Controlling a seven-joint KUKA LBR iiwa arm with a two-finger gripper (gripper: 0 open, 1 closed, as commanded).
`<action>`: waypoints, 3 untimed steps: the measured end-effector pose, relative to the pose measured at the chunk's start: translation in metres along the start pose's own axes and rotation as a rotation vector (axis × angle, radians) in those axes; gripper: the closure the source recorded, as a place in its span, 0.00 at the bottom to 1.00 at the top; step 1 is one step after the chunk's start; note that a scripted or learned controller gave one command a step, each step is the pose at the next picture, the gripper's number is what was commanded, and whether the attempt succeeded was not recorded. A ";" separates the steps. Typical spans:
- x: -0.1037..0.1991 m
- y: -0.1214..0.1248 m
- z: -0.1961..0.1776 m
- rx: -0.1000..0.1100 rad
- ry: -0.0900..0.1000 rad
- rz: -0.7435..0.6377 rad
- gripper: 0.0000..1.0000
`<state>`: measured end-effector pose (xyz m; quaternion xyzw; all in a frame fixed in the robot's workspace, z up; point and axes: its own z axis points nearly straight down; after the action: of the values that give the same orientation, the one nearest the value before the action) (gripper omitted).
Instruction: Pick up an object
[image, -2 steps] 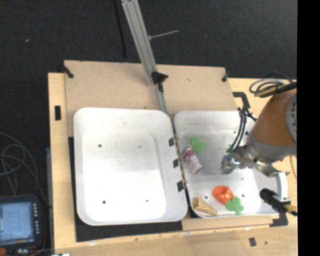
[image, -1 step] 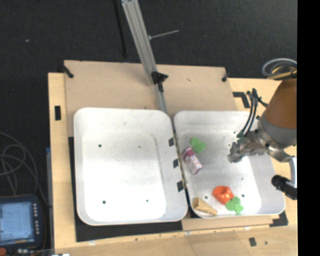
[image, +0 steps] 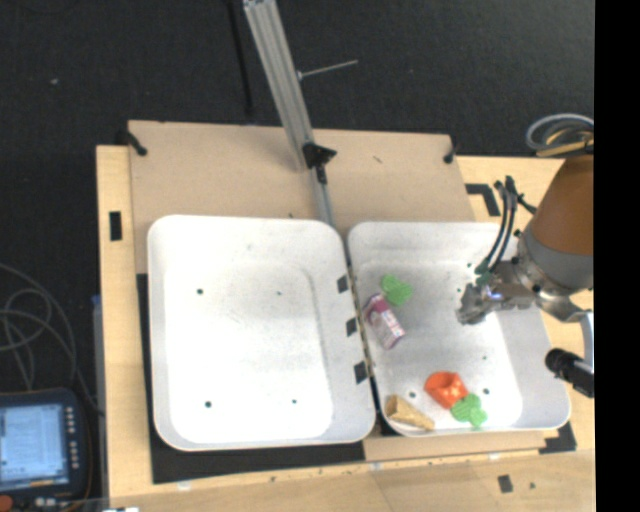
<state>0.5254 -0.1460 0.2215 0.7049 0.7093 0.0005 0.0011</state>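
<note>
From my seat: left bin (image: 250, 330) on the left, right bin (image: 440, 250) beside it. In the right bin I see a pink-white packet (image: 385, 321) near the left wall, green piece (image: 397, 291) just above it, tan wedge (image: 409, 412) at the front rim, orange object (image: 445, 387) touching a second green piece (image: 468, 410). Gripper (image: 473, 308) over the bin's right half, apart from all of them; can't tell its state.
</note>
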 end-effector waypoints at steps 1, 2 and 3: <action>0.048 0.025 -0.013 -0.001 0.002 -0.001 1.00; 0.095 0.053 -0.006 0.000 0.001 0.000 1.00; 0.146 0.063 -0.012 0.000 0.003 -0.001 1.00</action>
<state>0.5875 0.0007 0.2340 0.7046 0.7096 0.0015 0.0002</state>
